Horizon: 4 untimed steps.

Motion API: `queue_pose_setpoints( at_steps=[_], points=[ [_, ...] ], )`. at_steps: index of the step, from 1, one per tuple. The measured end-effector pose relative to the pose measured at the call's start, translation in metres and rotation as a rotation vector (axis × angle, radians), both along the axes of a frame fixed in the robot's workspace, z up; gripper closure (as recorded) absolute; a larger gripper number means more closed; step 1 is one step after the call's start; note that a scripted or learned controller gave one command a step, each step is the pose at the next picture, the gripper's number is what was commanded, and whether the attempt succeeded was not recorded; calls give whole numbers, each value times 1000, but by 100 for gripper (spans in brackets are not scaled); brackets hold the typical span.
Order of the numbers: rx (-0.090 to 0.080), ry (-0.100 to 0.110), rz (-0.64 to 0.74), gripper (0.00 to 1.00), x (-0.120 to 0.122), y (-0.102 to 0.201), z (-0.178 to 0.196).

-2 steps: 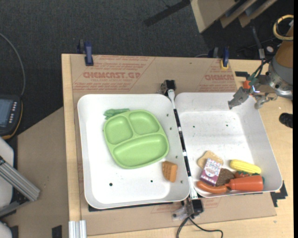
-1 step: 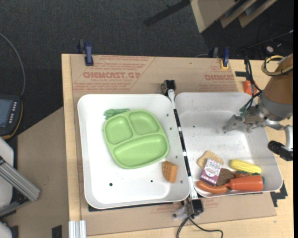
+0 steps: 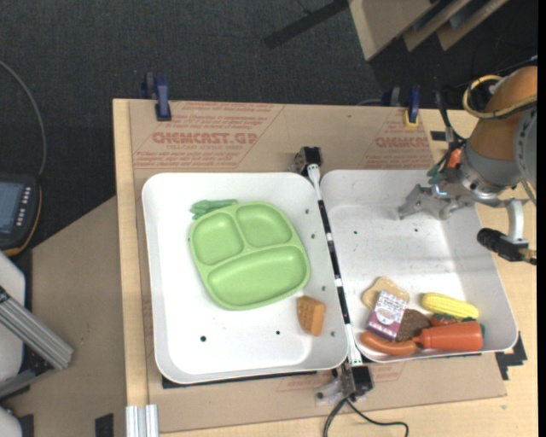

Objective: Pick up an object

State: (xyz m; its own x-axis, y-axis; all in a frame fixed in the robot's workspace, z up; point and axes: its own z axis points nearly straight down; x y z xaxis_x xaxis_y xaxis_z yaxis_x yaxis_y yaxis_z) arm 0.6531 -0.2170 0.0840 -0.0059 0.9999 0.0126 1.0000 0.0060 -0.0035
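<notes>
Two bins (image 3: 171,256), one green tray (image 3: 247,254)

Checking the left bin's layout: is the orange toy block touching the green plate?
Apart. The camera view shows white bin floor between the orange block and the green plate.

A: What's under the bins?
B: Brown board (image 3: 256,128) w/ red "CHEMCAST" print. Blue clamp (image 3: 159,96) on its far left edge, 2nd clamp (image 3: 412,104) far right.
A: Bins?
B: 2 white ones side by side, left bin (image 3: 158,282) & right bin (image 3: 384,247), black strip (image 3: 327,239) btwn them.
A: Off the board?
B: Dark carpet (image 3: 213,43) at the far side, a black device (image 3: 17,213) at the left edge, a thin cable (image 3: 34,102) arcing over it. Alu rail (image 3: 34,329) bottom left. Tan box (image 3: 409,26) top right.
</notes>
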Motion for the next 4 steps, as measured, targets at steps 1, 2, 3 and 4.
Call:
queue_pose_setpoints(
  at_steps=[1, 2, 3, 4],
  points=[
    [-11, -7, 0, 100, -1, -3, 12],
    [-18, -16, -5, 100, 5, -8, 110],
    [-16, -11, -4, 100, 15, -5, 135],
    [-13, -5, -3, 100, 14, 18, 143]
  ],
)
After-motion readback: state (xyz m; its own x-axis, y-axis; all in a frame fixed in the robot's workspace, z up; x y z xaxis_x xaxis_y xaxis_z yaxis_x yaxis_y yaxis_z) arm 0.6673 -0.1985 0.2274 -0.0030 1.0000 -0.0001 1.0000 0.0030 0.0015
